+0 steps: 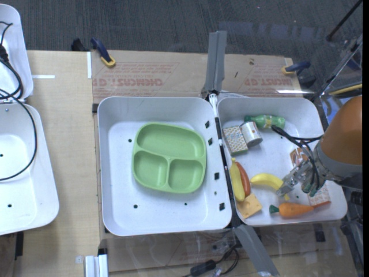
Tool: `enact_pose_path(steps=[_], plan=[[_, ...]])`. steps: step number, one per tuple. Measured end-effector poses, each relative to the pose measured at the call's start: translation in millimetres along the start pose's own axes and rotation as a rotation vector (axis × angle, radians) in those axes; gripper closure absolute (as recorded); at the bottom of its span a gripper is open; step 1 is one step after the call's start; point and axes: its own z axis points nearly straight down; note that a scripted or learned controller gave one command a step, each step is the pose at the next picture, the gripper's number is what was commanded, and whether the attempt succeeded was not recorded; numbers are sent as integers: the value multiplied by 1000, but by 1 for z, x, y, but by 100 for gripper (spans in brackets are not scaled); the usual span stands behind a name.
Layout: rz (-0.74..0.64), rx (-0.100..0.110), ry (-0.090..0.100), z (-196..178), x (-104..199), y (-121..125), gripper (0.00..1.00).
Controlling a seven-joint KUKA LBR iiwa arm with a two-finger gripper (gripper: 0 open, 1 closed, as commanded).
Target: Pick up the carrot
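Claw (290,184) hangs just above carrot (295,210) in rt bin; can't tell its state. Should drop straight, grip mid-carrot crosswise.

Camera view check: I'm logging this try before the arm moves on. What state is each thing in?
carrot: lying flat in the right bin, not lifted
gripper: low over the right bin, just above the carrot
banana: lying flat beside the gripper
can: tipped on its side
green divided plate: right side up in the left bin, nothing in its compartments
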Motion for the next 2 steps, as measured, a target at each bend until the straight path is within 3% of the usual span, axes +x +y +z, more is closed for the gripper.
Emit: enact_pose_path(steps=[1,2], plan=[[-11,3,0,-89,10,45,100],[-10,3,0,-89,10,45,0]])
